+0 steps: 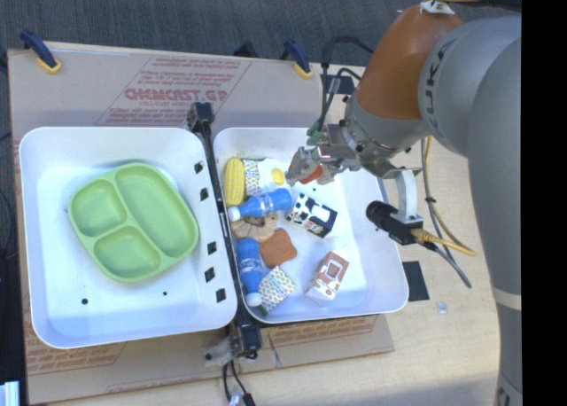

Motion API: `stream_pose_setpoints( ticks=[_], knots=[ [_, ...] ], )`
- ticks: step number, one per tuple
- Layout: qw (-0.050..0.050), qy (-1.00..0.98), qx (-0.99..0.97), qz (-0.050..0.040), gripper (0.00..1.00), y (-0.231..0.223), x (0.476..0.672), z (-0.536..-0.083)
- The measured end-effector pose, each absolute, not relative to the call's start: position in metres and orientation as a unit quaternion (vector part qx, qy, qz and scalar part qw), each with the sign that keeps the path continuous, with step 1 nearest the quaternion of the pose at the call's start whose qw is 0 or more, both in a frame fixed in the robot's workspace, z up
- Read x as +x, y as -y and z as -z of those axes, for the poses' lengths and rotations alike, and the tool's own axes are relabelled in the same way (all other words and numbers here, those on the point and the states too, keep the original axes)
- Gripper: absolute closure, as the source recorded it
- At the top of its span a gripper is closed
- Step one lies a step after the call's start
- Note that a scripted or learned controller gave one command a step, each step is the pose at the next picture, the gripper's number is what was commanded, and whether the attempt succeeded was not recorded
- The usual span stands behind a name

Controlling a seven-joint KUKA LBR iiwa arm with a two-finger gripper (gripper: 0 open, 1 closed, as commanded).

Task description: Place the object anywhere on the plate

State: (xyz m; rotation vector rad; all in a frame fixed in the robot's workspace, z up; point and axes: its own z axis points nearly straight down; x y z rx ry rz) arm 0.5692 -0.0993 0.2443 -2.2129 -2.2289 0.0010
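You have the gripper point(306, 167) low over the back of the right bin point(381, 284), near the far wall, with the green divided plate point(133, 218) lying bare in the left bin point(44, 245); whether the pincer is apart or together you cannot tell from here, since the wrist hides the fingers; nothing can be seen held between them, so treat the object as still in the clutter. The candidates lie packed along the bin's left side: a yellow corn cob point(234, 179) by the divider, a blue bottle point(263, 204) just beside it, a black-and-white patterned block point(314, 214) directly under the gripper's near side, a brown piece point(279, 248), a second blue bottle point(249, 260), a patterned cup point(276, 286) and a small carton point(327, 276) standing more apart; the block looks the closest target, and the carton probably the cleanest, as it has room around it. Pick one thing only; come down square so the fingers straddle it without nudging neighbours; lift well clear of the divider between the bins before crossing; release low over any compartment, since a drop from height may bounce off the shallow plate.
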Motion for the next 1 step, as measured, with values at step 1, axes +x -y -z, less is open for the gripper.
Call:
stream_pose_setpoints(
  ticks=[1],
  knots=[
    [0.0, 0.71, -0.705, -0.0003, 0.0, 0.0994, 0.5692, -0.2443]
  ],
)
